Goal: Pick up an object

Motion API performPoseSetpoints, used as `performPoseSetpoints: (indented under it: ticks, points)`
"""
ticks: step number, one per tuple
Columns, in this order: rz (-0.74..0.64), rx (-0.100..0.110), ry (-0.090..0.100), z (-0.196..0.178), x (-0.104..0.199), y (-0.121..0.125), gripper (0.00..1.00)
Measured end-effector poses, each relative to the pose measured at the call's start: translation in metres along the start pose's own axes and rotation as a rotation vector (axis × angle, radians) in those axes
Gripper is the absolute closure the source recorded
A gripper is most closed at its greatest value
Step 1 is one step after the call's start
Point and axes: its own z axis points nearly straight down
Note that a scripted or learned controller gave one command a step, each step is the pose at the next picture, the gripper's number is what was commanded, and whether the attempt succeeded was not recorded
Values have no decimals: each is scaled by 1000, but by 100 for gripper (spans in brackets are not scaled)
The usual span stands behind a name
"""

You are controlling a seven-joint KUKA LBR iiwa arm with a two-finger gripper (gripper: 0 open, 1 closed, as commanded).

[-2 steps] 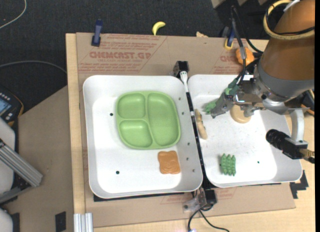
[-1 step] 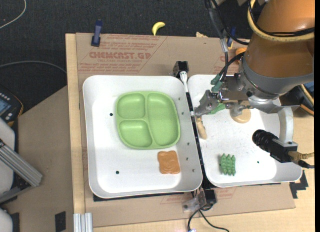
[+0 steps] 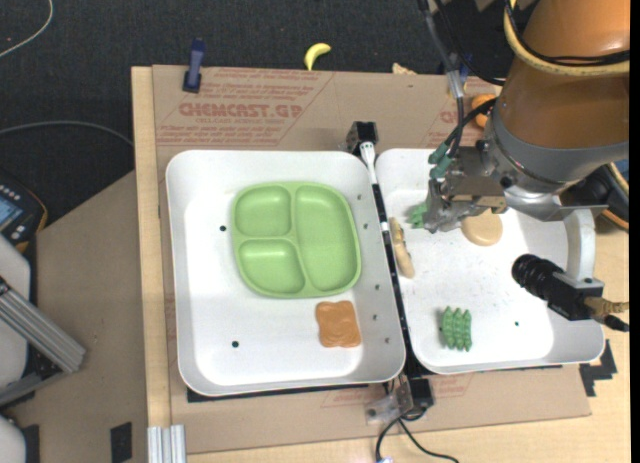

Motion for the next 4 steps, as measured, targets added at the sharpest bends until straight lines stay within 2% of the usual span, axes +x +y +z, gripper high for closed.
performPoseSetpoints:
  ticks: [1, 2, 3, 4]
  points:
    - [-5, 7, 2, 18, 83, 4, 100]
    - [3, -15, 5, -126, 51, 0, 100]
    - [9, 10, -1, -59, 7, -1, 100]
    - [10, 12, 0, 38, -55, -2, 100]
